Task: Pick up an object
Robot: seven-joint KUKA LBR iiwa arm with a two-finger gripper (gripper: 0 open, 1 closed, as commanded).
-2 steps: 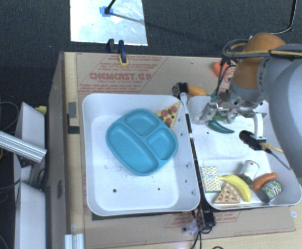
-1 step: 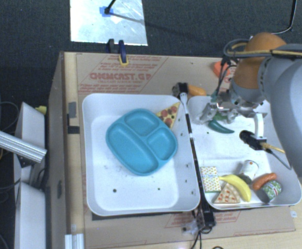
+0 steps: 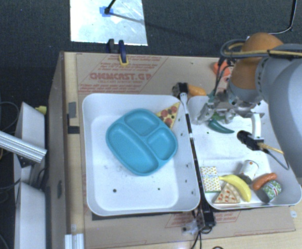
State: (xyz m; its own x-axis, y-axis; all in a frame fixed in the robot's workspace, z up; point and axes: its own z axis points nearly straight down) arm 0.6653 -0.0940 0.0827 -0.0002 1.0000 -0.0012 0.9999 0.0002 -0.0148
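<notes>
Hand (image 3: 216, 114) sits low in the right bin (image 3: 296, 191), near its far left corner, at a teal green object (image 3: 221, 126); cannot tell if it grips. Step judged: grasp attempt. Next move calls for a straight lift, checking the object rises.

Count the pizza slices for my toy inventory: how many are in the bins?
2. One pizza slice leans at the left bin's right wall, beside the blue tray. The other lies at the right bin's front edge, by the banana. The arm may hide more.
</notes>
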